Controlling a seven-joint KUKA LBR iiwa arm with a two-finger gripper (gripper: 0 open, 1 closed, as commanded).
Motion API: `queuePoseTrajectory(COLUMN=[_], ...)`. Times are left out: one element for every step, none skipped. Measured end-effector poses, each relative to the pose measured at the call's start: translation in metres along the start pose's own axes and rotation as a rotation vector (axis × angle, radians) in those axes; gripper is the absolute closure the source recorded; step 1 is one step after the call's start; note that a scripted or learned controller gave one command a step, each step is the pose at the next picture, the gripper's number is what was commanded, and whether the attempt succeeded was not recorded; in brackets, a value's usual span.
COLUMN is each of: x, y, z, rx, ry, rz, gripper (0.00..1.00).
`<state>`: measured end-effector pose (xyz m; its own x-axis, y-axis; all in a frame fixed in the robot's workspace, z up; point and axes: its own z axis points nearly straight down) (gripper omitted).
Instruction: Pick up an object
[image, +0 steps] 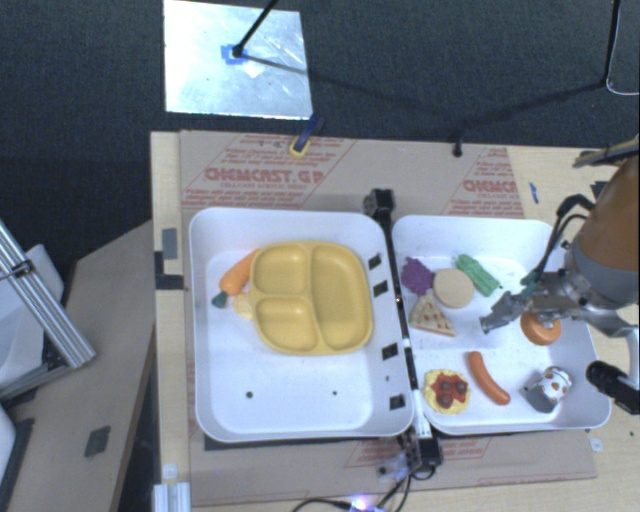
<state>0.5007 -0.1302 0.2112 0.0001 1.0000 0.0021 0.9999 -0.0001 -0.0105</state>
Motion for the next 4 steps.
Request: queuePoseTrajectory(x=[0.000, -0.005, -0.013, -0.013], y=[0.003, 0.003, 0.002, 0.005], z=[-0.006, 0.038, 0.083, 0.114], rx=[-0.012, -0.008, -0.007, -0.016], ry=[-0.002, -0.001, -0.001, -0.004], rz=[-0.003, -0.001, -0.001, -0.001], gripper=[0.00, 0.00, 0.00, 0.00])
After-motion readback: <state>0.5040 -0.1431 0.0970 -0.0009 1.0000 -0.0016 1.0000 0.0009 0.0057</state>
